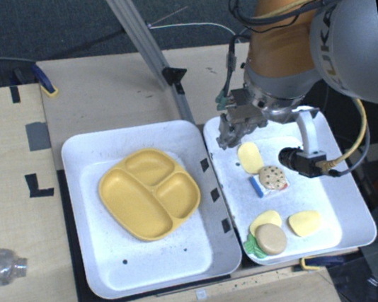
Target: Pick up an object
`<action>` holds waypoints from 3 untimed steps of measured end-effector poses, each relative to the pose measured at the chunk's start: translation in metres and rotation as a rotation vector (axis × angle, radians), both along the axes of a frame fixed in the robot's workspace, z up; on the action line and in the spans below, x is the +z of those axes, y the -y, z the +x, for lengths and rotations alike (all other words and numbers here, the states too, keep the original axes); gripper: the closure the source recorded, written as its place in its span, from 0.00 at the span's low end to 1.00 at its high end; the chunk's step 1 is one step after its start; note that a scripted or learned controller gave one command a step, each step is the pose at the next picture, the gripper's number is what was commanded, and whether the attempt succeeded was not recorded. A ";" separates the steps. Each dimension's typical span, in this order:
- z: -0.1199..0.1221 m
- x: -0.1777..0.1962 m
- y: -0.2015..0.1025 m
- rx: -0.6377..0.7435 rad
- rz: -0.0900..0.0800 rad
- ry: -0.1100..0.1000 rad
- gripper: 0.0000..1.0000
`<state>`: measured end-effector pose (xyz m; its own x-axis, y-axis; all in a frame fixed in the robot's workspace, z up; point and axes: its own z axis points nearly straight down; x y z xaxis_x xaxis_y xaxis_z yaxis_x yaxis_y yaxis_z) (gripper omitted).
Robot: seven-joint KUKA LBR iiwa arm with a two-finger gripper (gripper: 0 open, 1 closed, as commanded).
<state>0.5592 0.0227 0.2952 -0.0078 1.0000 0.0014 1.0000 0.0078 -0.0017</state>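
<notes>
Gripper (233,134) hangs at the top left corner of the right bin (352,227), just above the yellow piece (250,157). Can't tell its state. Nothing lifted yet; cookie (273,178) etc. lie mid-bin. Approx. early stage: descent, grasp and lift all remain.
</notes>
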 end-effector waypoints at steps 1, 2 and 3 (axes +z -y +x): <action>-0.002 0.094 -0.045 -0.001 0.001 0.008 1.00; -0.019 0.022 0.064 -0.016 -0.005 -0.005 1.00; -0.027 0.107 -0.029 0.004 0.002 0.008 1.00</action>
